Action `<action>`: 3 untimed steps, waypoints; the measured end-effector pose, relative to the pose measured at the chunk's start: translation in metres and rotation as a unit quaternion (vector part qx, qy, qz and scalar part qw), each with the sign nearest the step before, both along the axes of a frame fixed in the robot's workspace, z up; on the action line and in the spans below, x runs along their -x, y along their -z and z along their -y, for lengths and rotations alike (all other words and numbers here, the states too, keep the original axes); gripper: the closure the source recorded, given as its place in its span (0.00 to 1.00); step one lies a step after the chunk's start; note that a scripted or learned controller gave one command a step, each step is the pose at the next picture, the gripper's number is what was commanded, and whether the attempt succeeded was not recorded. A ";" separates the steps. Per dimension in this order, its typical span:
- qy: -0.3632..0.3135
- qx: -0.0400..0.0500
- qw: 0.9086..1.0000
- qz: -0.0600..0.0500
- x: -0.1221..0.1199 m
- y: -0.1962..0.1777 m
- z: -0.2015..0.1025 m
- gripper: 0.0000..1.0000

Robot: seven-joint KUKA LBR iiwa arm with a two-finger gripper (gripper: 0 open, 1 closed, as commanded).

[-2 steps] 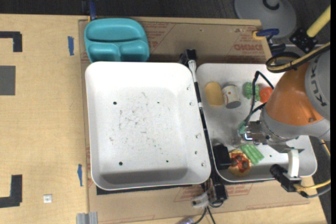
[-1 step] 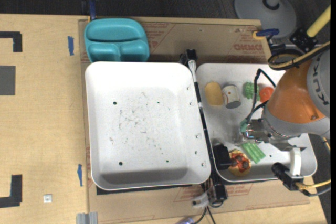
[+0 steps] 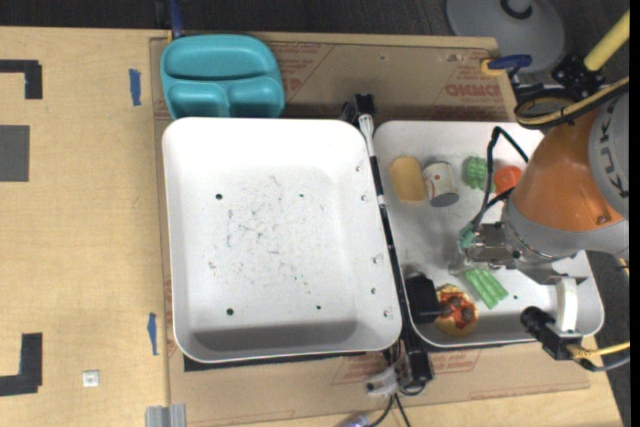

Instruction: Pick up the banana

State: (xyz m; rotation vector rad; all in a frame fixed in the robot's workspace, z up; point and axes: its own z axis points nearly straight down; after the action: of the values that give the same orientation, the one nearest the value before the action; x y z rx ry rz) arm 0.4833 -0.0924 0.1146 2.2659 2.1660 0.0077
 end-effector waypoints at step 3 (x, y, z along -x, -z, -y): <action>0.069 -0.001 0.998 -0.004 0.004 -0.070 -0.063 0.00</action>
State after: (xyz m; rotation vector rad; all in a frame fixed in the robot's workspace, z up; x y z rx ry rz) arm 0.4796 -0.0293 0.1845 2.4155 2.0093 0.0007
